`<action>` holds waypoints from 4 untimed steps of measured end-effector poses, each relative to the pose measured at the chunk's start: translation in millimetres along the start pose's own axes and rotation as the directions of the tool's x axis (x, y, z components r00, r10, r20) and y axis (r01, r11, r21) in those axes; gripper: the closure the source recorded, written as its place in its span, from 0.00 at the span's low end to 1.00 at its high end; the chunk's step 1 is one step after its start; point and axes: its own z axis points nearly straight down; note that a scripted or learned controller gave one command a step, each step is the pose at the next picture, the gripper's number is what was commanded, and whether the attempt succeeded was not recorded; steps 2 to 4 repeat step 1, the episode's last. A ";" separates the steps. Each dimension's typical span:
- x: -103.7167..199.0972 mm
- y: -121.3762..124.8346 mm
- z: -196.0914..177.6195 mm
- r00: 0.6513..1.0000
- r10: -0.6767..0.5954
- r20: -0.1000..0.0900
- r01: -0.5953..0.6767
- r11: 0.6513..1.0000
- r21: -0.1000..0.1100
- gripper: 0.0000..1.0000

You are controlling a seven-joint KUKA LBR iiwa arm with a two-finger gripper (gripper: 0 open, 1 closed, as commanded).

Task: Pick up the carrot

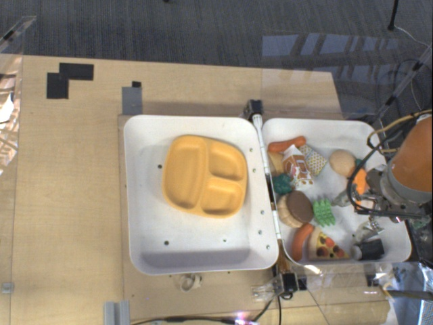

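Two shallow white bins sit side by side on the wooden bench. The left bin (142, 242) holds a yellow divided tray (204, 175), lying flat toward the bin's far half. The right bin (338, 128) holds a cluster of toy food items.

The carrot (287, 144) lies in the far-left corner of the right bin, orange-red, roughly level, just beside a small carton (298, 164) with a red and white print. A beige egg (342, 162) rests further right, near the far wall. A brown round cookie (296, 208) and a green spiky toy (324, 212) occupy the middle. A sausage (302, 241) and a pizza slice (328, 248) lie against the near wall.

The arm (411, 164) enters from the right (orange band visible above the wrist). The gripper (369, 232) hangs over the near-right part of the right bin, well apart from the carrot. Whether it is spread or pressed together cannot be determined from this view.
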 end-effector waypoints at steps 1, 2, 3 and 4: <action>-56.0 -23.9 4.7 0.999 0.039 -0.013 -0.039 0.999 -0.008 0.00; -56.0 -23.9 4.7 0.999 0.039 -0.013 -0.039 0.999 -0.008 0.00; -56.0 -23.9 4.7 0.999 0.039 -0.013 -0.039 0.999 -0.008 0.00; -56.0 -23.9 4.7 0.999 0.039 -0.013 -0.039 0.999 -0.008 0.00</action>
